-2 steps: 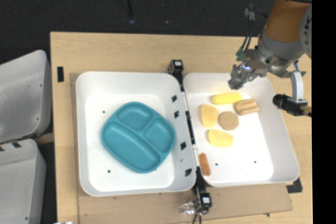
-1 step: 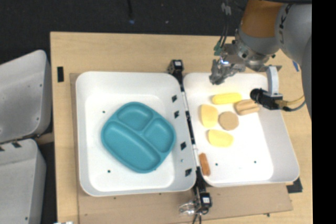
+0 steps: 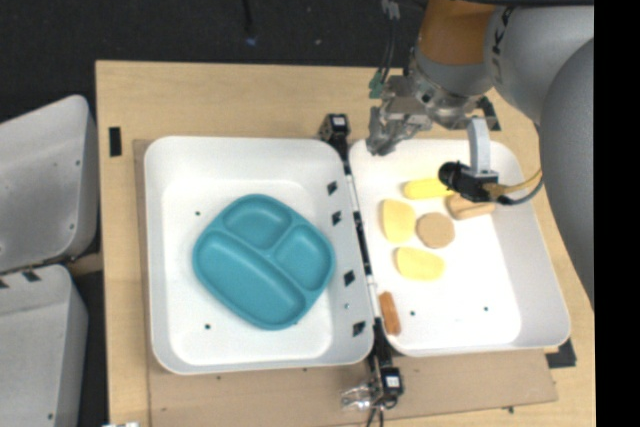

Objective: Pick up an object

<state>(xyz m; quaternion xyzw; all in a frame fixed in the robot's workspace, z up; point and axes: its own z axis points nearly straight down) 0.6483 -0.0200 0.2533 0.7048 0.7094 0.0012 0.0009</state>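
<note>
A light wooden desk (image 3: 120,105) is seen carrying two shallow white bins side by side, joined along a central divider (image 3: 350,235) that serves here as the landmark. To the left of the divider lies the left bin (image 3: 165,325), and in it a teal sectioned plate (image 3: 263,259) is laid flat, its right edge close to the divider.

Just right of the divider, low in the right bin (image 3: 520,315), a small reddish-brown sausage-like piece (image 3: 390,313) is placed against the bin's inner wall. Further right of the divider, three pale yellow pieces are grouped: one (image 3: 397,220) nearest the divider, one (image 3: 419,263) below it, and one (image 3: 424,188) above it. A round tan disc (image 3: 435,231) is set among them, touching or almost touching the nearest yellow piece. Beyond these, a tan wooden-looking piece (image 3: 468,208) is partly covered by a black fitting (image 3: 466,179) with a cable.

Above the divider's upper end, slightly to its right, the hand (image 3: 385,140) is held over the right bin's upper left corner. Nothing is seen between its fingers; whether it is open or closed cannot be told.
</note>
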